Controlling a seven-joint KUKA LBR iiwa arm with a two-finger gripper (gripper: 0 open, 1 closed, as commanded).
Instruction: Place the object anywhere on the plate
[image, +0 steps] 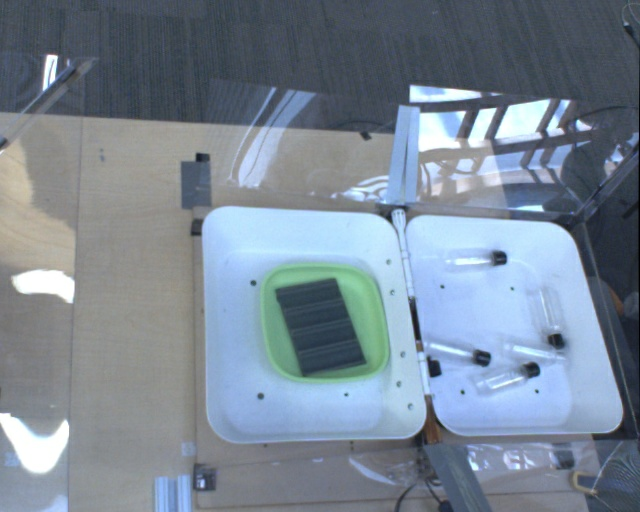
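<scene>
A dark ribbed block (318, 327) is lying flat on the green plate (274, 350) in the left bin (230, 400), its long axis running from upper left to lower right. It appears to be resting where the task wants it. Whether the gripper is open or closed cannot be told. An arm reaching in from the right would be crossing the right bin (590, 400), where capped vials (455, 352) are lying.

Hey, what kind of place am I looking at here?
Probably a robot lab test bench: two shallow white bins sit side by side on a wooden benchtop, one holding a lime-green square plate with a dark ribbed block, the other clear black-capped vials; clear panels surround it.
</scene>
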